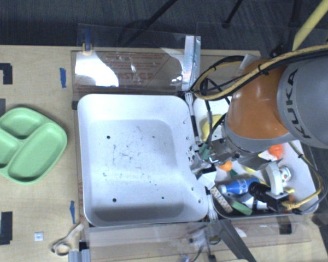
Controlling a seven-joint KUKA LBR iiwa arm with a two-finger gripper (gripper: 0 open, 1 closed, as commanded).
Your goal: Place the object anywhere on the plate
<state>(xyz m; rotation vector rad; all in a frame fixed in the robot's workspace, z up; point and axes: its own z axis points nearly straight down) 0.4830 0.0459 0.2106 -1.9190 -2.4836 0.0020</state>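
End effector [208, 160] over right bin [306, 168] clutter, grip state unclear; plate [26, 144] far left.

One fixed cam above bench, slanted down on both bins [93, 146], arm [295, 102] entering right.

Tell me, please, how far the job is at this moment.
Nothing looks done: the green plate on the bench carries no object. In hand: the arm is over the right bin, above its pile of items. Left: picking one and carrying it across the left bin to the plate.
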